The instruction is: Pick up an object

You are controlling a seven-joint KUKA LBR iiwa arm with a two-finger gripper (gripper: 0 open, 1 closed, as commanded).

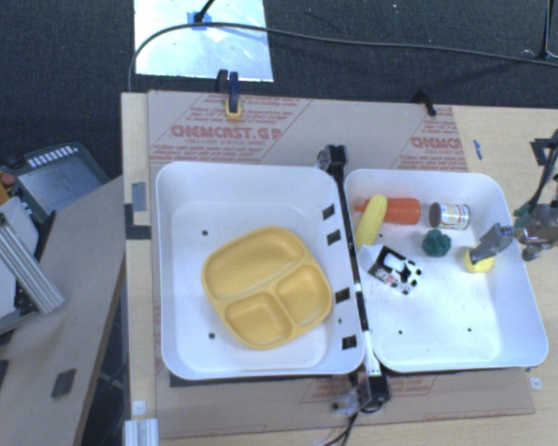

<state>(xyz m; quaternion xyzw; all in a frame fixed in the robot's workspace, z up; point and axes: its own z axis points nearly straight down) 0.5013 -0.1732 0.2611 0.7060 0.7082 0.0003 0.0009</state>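
Observation:
The right bin (446, 333) holds several small objects. A yellow banana-shaped piece (371, 219) leans against an orange carrot-like piece (402, 210) at the far left. A small tin can (450, 216) lies beside them, with a dark green lump (436, 242) just below it. A black-and-white toy (395, 270) sits nearer the bin's left wall. A small yellow object (479, 262) lies near the right wall. My gripper (495, 242) reaches in from the right edge and hangs just above and beside that yellow object.
The left bin (186, 203) holds a yellow divided plate (265, 286). A black divider strip (346, 249) runs between the bins. Cardboard (288, 133) lies under both bins. The front half of the right bin is bare white floor.

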